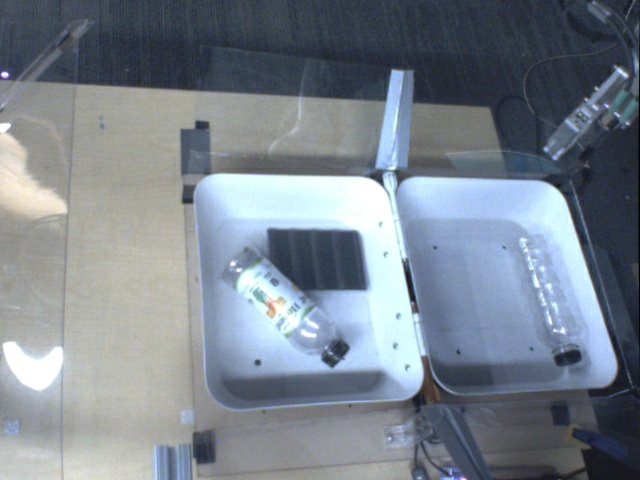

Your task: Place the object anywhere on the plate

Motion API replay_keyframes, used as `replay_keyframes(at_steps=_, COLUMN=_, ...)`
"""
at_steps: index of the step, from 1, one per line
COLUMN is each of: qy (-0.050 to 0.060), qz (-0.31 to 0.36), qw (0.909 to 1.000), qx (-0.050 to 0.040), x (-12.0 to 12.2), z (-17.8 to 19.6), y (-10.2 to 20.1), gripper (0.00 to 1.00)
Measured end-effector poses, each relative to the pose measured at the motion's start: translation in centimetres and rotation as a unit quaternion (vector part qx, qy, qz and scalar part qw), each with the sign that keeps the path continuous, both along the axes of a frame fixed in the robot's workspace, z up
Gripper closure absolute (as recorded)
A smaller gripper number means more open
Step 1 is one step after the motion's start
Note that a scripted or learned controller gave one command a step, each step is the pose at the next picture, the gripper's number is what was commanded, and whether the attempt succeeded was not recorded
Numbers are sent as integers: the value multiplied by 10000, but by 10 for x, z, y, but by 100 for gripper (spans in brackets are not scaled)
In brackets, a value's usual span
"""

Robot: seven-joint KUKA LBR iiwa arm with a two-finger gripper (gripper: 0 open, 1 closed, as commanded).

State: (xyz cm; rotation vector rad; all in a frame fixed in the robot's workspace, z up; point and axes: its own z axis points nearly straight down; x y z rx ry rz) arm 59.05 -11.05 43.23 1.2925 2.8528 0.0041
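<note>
Pick not begun: gripper [592,113] idles at two o'clock, beyond the bins; whether its jaws are apart I cannot tell.
Labelled bottle [285,308] lies in the left bin [215,373], touching the dark ridged plate [316,259] at eleven o'clock; next, reach and grasp it.

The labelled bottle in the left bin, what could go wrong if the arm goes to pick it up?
The labelled bottle lies on its side, tilted and touching the dark ribbed plate, so it could roll or slip from a grasp. Its rounded body may also push against the plate and shift it. The clear bottle in the right bin is hard to see against the white.
</note>
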Motion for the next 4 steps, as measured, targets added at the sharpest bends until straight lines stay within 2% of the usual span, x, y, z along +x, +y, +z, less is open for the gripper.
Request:
replay_keyframes(at_steps=1, qy=4, qz=-2122, qw=9772, qx=11, x=-63, z=-19, y=-88, gripper=100)
replay_keyframes(at_steps=4, qy=-145, qz=-2008, qw=9795, qx=-22, x=-56, z=19, y=-85, gripper=100)
